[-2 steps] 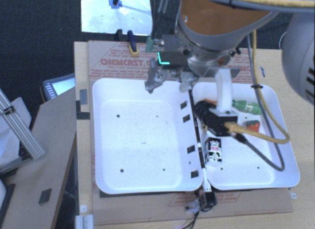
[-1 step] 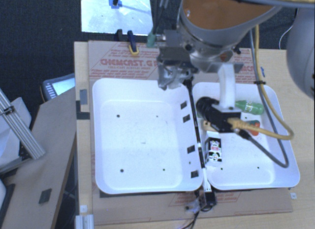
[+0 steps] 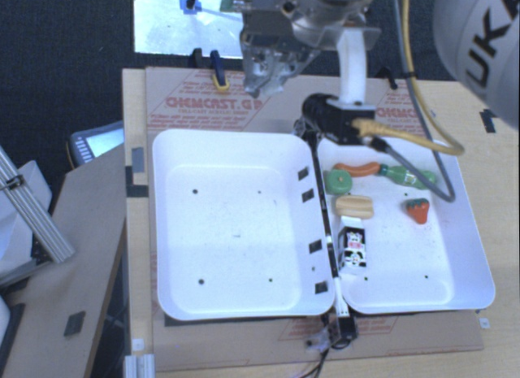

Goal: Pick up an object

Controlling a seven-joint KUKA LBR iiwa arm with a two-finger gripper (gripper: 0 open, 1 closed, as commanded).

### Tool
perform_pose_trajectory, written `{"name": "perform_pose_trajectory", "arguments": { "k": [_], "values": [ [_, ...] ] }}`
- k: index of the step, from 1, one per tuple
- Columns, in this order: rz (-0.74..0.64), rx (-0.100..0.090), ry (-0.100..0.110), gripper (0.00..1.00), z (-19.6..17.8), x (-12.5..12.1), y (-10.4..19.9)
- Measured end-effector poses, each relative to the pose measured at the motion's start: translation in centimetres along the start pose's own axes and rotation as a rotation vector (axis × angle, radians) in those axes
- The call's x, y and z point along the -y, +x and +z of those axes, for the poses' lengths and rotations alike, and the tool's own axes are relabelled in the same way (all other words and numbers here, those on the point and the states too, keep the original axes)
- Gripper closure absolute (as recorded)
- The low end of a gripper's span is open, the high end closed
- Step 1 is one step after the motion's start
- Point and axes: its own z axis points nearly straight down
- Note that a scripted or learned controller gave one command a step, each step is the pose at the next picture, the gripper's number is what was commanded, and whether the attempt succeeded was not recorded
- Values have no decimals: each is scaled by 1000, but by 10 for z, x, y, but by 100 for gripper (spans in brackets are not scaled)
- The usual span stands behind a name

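Two white bins side by side on the bench (image 3: 138, 92): left bin (image 3: 236, 222), right bin (image 3: 439, 279). Five small objects, all in the right bin: one orange carrot-like piece (image 3: 357, 169), one green round piece (image 3: 338, 181), one green piece with a pale tip (image 3: 404, 176), one tan block (image 3: 354, 206), one red strawberry-like toy (image 3: 418, 210). Also one small black-and-white card (image 3: 353, 248) lying flat near the divider. Cardboard sheet (image 3: 203, 104) under the bins, red print reads "CHEMCAST", rest partly covered. Arm body top right shows letters "UK", cut off. End effector (image 3: 262, 71) up above the far edge of the left bin, over the cardboard, well apart from the objects; nothing seen between its fingers, open or closed cannot tell. One yellow cable (image 3: 422, 136) crosses the right bin's far edge.
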Motion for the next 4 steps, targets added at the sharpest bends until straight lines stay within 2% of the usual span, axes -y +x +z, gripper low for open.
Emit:
{"name": "perform_pose_trajectory", "arguments": {
  "k": [1, 2, 3, 4],
  "values": [
    [0, 1, 5, 0, 2, 2, -1],
    [-2, 0, 2, 100, -10, 2, -1],
    [-2, 1, 3, 0, -9, 2, -1],
    [-2, 1, 3, 0, -9, 2, -1]
  ]
}}
